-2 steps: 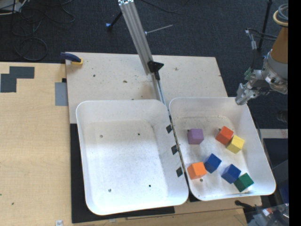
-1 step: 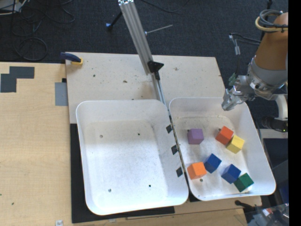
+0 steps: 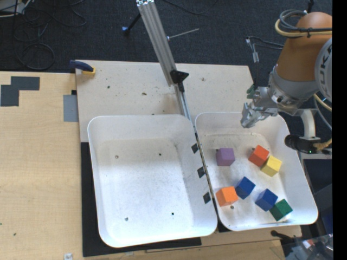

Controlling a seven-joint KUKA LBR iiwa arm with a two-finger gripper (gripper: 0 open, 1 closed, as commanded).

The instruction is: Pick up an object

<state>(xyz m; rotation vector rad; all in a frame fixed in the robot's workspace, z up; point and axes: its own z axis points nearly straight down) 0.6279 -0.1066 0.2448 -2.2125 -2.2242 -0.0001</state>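
My gripper (image 3: 250,119) hangs over the far rim of the right bin (image 3: 303,199); I cannot tell its state. The red block (image 3: 258,155) lies in that bin, nearer the camera than my gripper, touching a yellow block (image 3: 272,165). It is a small matte cube with crisp edges, plain red.

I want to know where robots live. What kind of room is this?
Probably a robot lab or workshop. A robot arm reaches over two white bins on a workbench, one bin holds colored blocks for practice, and cables lie on the dark floor behind.
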